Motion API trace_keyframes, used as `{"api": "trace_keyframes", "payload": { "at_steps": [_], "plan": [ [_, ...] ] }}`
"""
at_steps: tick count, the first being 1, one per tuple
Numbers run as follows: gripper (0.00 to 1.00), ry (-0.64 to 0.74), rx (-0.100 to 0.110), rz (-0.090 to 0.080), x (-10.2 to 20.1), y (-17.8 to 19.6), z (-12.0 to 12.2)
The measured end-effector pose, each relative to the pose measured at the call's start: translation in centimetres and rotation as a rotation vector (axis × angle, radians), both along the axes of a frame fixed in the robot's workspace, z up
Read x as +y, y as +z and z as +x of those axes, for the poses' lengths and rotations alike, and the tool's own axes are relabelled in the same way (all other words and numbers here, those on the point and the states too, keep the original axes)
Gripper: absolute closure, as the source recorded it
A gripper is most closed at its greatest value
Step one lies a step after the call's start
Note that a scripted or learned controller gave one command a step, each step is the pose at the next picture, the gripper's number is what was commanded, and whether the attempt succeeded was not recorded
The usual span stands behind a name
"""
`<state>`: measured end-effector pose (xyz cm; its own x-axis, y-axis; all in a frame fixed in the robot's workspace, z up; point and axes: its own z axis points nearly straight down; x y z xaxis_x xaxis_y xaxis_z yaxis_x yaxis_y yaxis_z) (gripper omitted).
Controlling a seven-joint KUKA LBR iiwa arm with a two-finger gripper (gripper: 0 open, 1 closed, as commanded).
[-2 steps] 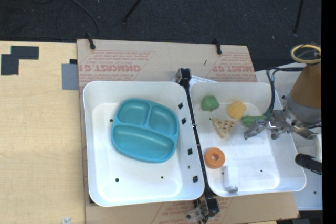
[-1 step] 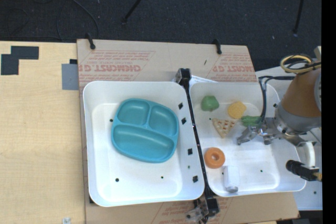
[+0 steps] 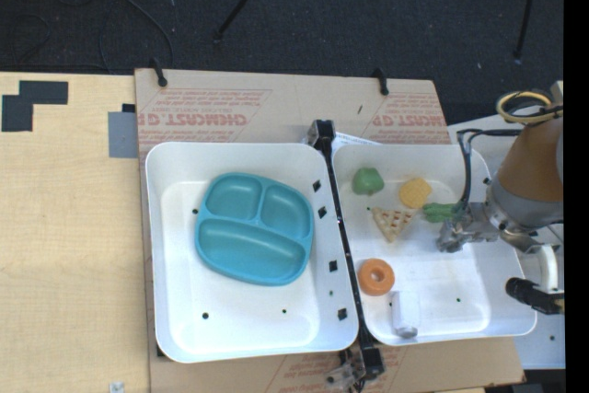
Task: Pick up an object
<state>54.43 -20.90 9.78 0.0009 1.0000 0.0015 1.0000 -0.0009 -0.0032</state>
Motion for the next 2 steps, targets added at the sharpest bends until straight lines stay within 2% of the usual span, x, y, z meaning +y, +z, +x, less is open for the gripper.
{"api": "trace_keyframes", "payload": {
  "at_steps": [1, 2],
  "plan": [
    [1.00, 0.002, -0.003, -0.001, -0.1, 4.2, 0.1],
    [1.00, 0.003, -0.004, -0.002, 0.2, 9.5, -0.8]
  ]
}}
